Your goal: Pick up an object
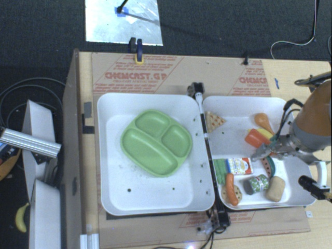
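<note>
- Camera view: the arm [316, 115] is reaching in from the right and is hanging over the right bin [233, 113], with the jaws [265, 152] low above the crowded middle of that bin.
- I cannot tell how far the jaws are standing open, and no object is showing between them.
- The nearest thing is looking like the red pepper [256, 137], lying just beside the jaws, next to an orange piece [263, 121].
- For a good grasp, I am judging that the jaws should be coming straight down over one object alone, because the carton [238, 165], the can [258, 183] and the potato [275, 189] are lying close together.
- The pepper is looking small, smooth and rounded, so it may be slipping if it is pinched off centre.
- The left bin [116, 191] is holding a green tray [155, 141], well apart from the jaws.
</note>
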Robot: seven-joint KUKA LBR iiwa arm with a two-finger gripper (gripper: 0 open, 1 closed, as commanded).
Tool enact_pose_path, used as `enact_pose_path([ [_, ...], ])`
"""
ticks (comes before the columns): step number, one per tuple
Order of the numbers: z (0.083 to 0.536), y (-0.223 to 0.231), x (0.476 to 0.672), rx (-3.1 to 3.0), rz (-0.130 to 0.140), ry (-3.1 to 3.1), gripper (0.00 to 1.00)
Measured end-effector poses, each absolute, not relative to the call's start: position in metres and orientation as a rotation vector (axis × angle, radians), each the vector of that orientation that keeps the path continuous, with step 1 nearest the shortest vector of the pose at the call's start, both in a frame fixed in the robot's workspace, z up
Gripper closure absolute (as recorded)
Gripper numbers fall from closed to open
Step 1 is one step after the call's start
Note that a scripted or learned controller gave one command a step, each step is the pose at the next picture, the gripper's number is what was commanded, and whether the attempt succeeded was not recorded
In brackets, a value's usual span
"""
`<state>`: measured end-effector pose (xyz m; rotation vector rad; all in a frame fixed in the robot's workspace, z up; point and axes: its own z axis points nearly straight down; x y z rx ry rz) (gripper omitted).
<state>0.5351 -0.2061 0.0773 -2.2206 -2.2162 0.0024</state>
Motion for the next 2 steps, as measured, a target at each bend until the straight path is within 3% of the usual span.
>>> enact_pose_path([
  [1, 0.095, -0.207, 0.539, -2.222, -0.003, -2.226, 1.0],
  [2, 0.196, -0.126, 0.588, -2.213, -0.014, -2.242, 1.0],
])
